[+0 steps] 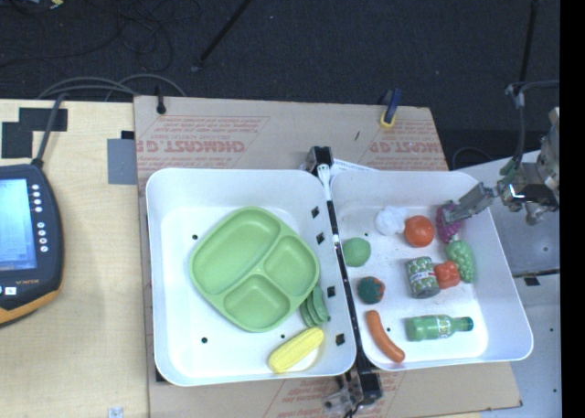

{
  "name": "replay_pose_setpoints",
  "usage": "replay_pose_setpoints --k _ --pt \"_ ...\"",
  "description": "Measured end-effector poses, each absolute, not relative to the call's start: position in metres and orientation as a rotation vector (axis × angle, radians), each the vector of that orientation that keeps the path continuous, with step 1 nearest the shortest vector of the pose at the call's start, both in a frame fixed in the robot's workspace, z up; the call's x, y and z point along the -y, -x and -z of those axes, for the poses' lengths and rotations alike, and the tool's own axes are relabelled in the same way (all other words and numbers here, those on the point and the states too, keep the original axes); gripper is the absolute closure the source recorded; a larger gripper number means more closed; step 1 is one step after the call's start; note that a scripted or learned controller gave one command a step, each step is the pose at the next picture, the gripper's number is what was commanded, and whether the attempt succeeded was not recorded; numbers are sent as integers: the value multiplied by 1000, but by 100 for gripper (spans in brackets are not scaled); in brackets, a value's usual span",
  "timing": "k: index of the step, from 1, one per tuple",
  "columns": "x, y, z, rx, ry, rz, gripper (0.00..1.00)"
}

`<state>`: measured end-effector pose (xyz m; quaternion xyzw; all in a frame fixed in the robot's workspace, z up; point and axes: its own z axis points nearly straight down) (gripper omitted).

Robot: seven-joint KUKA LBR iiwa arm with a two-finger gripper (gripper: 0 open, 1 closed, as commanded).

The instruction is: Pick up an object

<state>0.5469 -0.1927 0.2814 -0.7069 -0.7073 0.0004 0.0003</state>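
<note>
My gripper point(468, 199) reaches in low over the right rim of the right bin point(512, 334), its grey tip just above a purple toy point(448, 223); whether it touches the toy is unclear. Beside the purple toy lie an orange-red ball point(420, 230) and a white crumpled piece point(390, 220). Below them sit a green grape bunch point(462, 261), a small can point(421, 276) with a red piece point(446, 273), a green bottle point(437, 326), a sausage point(385, 336), a green ball point(356, 251) and a dark green toy point(369, 290).
The left bin point(169, 316) holds a green divided plate point(254, 268), a corn cob point(296, 349) and green slices point(315, 306) by the divider. A tablet-like pendant point(23, 233) lies on the bench at far left. A blue clamp point(390, 107) sits on the cardboard behind the bins.
</note>
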Motion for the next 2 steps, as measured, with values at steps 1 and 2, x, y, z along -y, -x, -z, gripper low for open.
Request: replay_pose_setpoints --k 1,2 --pt "168 -510 -479 2234 2230 14 0" --pt "201 -474 -542 2223 2228 2 0"
